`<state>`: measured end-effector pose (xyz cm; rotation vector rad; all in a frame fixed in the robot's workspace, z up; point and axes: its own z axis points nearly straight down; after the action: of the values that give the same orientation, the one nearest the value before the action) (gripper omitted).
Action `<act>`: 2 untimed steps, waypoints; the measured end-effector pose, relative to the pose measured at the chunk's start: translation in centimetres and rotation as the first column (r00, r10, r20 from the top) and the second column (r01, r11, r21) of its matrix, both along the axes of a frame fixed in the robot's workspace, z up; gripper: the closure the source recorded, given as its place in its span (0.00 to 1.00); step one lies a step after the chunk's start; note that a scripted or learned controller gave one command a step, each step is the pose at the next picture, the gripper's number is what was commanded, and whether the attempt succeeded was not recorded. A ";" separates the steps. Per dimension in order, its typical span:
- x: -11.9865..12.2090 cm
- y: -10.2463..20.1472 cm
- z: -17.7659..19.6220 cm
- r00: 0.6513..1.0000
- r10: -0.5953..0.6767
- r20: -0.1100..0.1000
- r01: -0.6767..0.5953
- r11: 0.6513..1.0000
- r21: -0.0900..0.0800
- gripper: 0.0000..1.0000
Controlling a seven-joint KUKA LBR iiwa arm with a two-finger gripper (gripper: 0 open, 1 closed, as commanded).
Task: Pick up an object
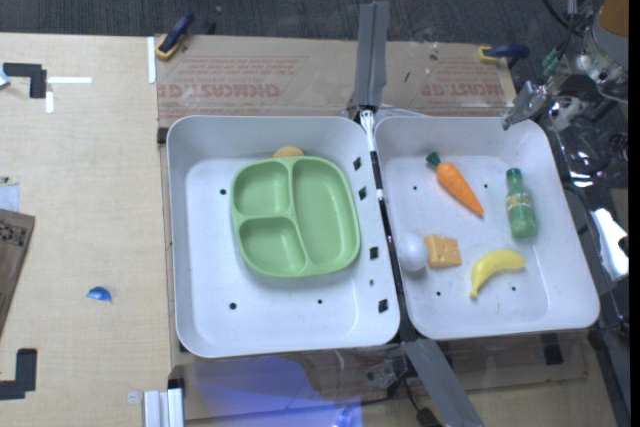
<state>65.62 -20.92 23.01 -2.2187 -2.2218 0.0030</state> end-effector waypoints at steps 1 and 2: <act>0.3 -0.1 -4.5 0.981 0.193 0.000 -0.193 0.981 -0.001 0.00; -1.2 5.0 -13.8 0.967 0.256 0.001 -0.256 0.967 0.000 0.00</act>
<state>64.43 -15.91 9.17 -1.9138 -2.4904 0.0014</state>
